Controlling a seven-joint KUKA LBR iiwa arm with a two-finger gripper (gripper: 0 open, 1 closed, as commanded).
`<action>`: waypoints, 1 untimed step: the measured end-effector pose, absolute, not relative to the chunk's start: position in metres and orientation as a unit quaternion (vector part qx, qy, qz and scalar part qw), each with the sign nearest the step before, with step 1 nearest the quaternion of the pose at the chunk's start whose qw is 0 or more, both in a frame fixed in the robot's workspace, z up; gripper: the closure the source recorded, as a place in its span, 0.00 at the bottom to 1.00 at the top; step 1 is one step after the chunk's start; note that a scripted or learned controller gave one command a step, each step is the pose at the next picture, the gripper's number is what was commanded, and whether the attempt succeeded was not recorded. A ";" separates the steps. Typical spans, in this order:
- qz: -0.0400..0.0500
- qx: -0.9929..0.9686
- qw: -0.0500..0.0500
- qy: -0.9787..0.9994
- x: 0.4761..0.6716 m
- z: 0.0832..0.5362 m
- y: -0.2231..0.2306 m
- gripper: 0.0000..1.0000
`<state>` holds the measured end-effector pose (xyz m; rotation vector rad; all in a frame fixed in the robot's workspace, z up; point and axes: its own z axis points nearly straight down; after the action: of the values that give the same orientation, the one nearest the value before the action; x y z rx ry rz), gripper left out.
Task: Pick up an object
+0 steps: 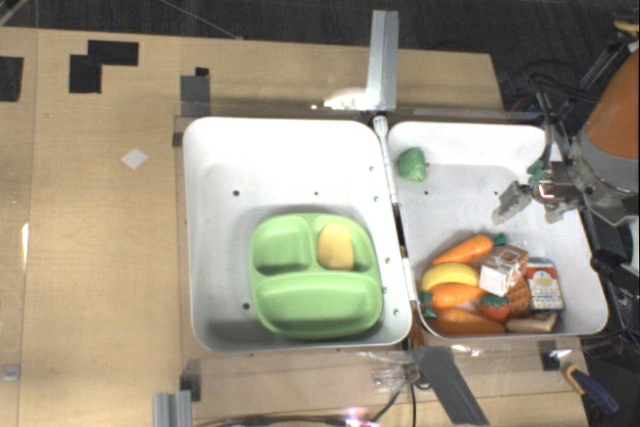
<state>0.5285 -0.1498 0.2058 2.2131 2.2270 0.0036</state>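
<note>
My gripper (522, 187) hangs over the right bin (470, 140), near its right wall, open with nothing between its fingers. Just below it and to the left lies a pile of toy food: a carrot (462, 250), a banana (448, 275), a small white carton (500, 270) and a printed box (543, 285). A green round item (411, 164) sits alone at the bin's far left corner. In the left bin (230, 175) a green divided plate (300, 300) holds a yellow fruit (336, 245) in its upper right compartment.
A metal post (384, 60) stands behind the seam between the bins. Bare white floor lies between the green round item and the gripper. Cables (535, 85) and the arm's orange band (615, 115) crowd the right edge.
</note>
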 end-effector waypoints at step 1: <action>0.003 0.727 0.005 0.687 0.493 0.096 -0.194 0.00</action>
<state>0.4931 -0.1944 0.0959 2.2768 2.1509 0.0084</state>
